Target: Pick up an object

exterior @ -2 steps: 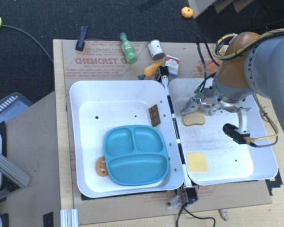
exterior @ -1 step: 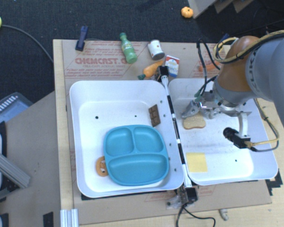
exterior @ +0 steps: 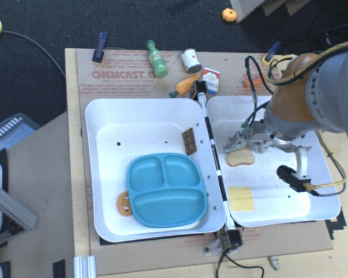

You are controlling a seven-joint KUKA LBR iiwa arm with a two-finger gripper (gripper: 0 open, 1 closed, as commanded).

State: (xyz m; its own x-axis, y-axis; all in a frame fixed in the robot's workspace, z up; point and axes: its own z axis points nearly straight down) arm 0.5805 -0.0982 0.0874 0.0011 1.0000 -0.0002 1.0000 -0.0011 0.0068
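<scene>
Now I am at the approach step, with nothing lifted yet. In the right bin a yellow square lies flat, nearer than the tan slice and well apart from it. The slice, my likeliest pick, also lies flat on the bin floor. My claw hangs low just beyond the slice's far edge, and from this slant I cannot tell whether it is apart or together.

As I judge it, the next move calls for a short shift to sit over the slice, then a straight drop. The slice is thin, so the grip must reach right down to the floor or it may slip off. Nothing lies in the way.

Left of the slice, in the left bin, are a blue plate and a pretzel, with a brown bar a little farther back. Beyond the slice, on the table, sit a carrot, a can and a green bottle.
</scene>
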